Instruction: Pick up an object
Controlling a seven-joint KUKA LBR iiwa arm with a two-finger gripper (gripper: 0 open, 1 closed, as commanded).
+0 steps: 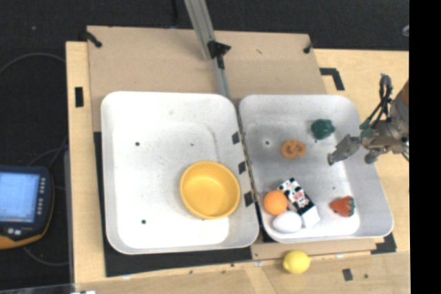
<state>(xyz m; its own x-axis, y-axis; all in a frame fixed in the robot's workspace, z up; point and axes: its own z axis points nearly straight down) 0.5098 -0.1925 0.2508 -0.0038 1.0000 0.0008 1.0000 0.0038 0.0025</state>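
Over the right bin [365,213] near its right wall, your gripper [353,149] hangs with fingers spread wide and nothing between them, green object [322,127] just up-left, red object [342,206] below, yellow bowl [210,189] in the left bin [138,127].

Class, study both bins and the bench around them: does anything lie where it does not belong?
Yes. A yellow lemon-like fruit lies on the bench outside the bins, just below the right bin's front rim, while the other small items sit inside that bin. The yellow bowl sits upright in the left bin; nothing looks spilled or damaged.
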